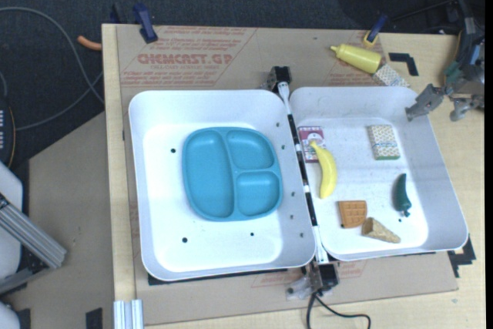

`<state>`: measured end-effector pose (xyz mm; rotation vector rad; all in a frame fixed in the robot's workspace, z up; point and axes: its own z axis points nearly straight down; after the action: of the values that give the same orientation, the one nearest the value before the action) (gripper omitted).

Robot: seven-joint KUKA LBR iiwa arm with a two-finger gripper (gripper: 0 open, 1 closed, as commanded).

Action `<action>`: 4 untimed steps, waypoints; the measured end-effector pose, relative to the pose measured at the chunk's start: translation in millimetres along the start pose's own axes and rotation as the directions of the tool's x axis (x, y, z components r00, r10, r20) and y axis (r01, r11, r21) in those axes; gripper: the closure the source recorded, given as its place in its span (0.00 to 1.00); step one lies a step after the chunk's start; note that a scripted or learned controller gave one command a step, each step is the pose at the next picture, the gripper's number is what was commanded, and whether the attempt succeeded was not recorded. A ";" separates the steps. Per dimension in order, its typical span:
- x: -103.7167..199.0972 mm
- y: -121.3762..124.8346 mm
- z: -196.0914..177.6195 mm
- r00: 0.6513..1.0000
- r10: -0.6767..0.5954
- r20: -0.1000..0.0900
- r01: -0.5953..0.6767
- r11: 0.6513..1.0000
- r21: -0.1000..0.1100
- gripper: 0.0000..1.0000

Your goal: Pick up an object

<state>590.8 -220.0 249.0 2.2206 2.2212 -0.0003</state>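
the gripper (pixel 437 100) hung at the right bin's (pixel 439 189) far right rim, jaws apparently apart and holding nothing. the banana (pixel 327 171) lay near the bin's left wall. a good grasp would close across its middle.

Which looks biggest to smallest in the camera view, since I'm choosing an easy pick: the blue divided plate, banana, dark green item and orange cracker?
1. blue divided plate, by far
2. banana
3. dark green item and orange cracker: too alike to rank; the green one is longer but thinner.
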 end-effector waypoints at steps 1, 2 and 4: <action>2.0 -75.6 122.8 1.000 0.001 -0.001 -0.001 1.000 0.004 0.00; 22.0 -89.2 164.8 1.000 0.001 -0.002 -0.001 1.000 0.002 0.00; 86.4 -32.5 164.5 1.000 -0.002 -0.001 0.002 1.000 -0.001 1.00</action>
<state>558.3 -133.8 84.4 2.2186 2.2228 0.0020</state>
